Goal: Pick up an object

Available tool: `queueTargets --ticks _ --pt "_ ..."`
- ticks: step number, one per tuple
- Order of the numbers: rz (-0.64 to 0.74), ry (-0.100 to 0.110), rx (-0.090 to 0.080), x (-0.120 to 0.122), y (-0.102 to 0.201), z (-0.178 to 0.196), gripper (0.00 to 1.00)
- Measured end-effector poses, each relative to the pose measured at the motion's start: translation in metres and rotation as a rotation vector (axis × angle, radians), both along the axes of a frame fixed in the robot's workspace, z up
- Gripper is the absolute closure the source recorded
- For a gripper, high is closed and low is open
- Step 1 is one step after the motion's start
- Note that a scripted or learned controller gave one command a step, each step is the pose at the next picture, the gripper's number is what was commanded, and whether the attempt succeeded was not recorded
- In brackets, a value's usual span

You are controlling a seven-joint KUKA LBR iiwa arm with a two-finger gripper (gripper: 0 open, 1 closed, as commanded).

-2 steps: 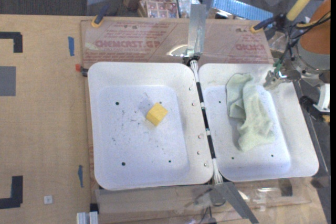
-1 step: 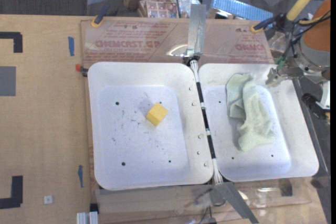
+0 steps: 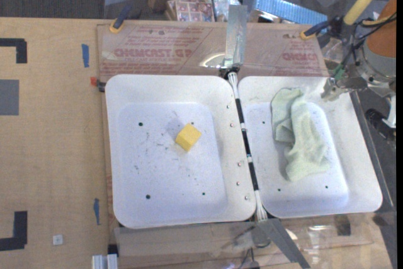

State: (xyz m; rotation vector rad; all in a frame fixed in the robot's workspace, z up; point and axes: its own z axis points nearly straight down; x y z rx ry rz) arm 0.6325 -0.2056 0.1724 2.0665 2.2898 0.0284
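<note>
The gripper [image 3: 332, 90] hangs above the right bin's [image 3: 362, 154] far right corner, near the pale green cloth [image 3: 302, 135]; its jaw state cannot be told.

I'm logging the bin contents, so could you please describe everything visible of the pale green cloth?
The pale green cloth looks like soft fabric, crumpled and folded into a long heap with ridges and creases. It lies in the right bin, running from the upper left of the floor toward its middle. It rests on the bin's white floor, and the tool sits near its upper right end.

The arm [image 3: 381, 41] enters at the upper right, its gripper [image 3: 332, 90] pointed downward and leftward, nothing visible between the fingers.
</note>
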Motion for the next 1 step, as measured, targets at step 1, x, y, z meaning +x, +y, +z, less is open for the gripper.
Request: queueTargets --ticks 1 --pt "0.087 0.05 0.019 0.0358 -0.0166 0.0028 1.0"
